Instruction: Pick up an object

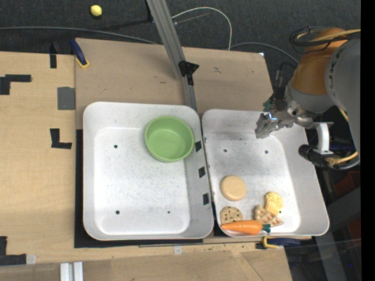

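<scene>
Claw (265,125) hovers above the right bin's (304,174) far edge; its state I cannot tell.
It should descend straight over the tan disc (234,188), well nearer than the claw.

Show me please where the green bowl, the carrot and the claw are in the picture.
green bowl (169,138): camera view, on the bowl's inner bottom.
carrot (242,228): camera view, on the middle of its orange body.
claw (263,127): camera view, at its tips over the right bin.

Tan bench (35,157) carries two shallow white bins side by side: left bin (99,215), right bin (304,209), rims touching.
</scene>
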Robot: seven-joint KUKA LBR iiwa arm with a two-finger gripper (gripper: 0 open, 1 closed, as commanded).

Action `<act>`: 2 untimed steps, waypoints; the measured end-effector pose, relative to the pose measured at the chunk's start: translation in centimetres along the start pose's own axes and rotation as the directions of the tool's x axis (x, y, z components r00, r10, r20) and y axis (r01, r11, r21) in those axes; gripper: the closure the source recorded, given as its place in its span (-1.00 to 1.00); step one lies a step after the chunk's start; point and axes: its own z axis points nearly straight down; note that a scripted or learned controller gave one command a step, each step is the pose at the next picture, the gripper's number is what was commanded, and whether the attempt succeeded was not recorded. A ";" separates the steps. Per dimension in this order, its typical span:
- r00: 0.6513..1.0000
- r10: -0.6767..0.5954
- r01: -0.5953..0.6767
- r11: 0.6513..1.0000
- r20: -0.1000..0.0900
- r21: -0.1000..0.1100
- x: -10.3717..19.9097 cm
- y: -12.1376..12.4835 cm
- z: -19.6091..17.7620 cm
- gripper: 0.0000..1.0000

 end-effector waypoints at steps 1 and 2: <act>1.000 0.000 0.000 1.000 0.000 0.000 0.0 0.1 -5.3 1.00; 1.000 -0.004 0.004 1.000 -0.003 0.005 4.4 0.9 -6.0 1.00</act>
